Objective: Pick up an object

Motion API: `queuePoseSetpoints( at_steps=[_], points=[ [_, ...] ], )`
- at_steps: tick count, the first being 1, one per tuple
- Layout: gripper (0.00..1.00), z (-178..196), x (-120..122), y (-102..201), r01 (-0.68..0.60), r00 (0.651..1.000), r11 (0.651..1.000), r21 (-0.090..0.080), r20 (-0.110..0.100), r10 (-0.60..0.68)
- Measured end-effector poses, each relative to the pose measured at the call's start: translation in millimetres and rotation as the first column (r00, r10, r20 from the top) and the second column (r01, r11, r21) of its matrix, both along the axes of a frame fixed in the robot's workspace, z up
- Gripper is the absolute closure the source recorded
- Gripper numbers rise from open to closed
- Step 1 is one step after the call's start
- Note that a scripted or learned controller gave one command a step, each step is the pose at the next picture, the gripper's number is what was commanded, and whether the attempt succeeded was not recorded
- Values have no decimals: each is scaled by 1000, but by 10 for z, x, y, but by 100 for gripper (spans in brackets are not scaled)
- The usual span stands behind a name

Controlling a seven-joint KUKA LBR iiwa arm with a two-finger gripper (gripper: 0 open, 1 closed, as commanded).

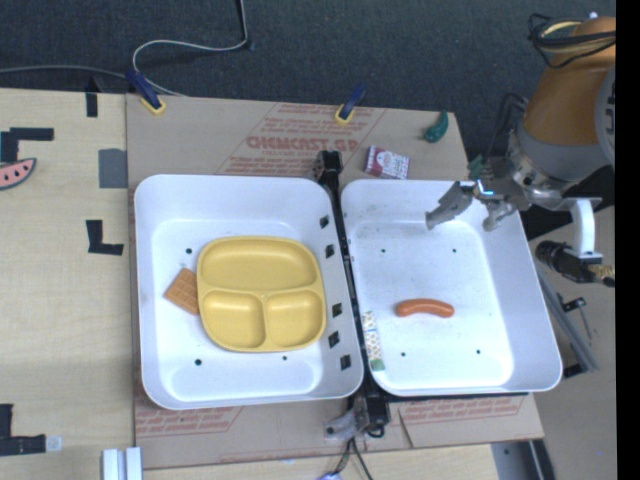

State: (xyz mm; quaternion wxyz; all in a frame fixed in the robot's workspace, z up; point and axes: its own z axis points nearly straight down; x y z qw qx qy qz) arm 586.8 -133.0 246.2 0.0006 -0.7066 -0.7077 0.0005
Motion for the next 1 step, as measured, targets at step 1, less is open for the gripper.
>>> queuePoseSetpoints(
  at_steps=[1],
  points=[
    [0,-1359,-283,172,0,1000,1000,1,-3,0]
  ],
)
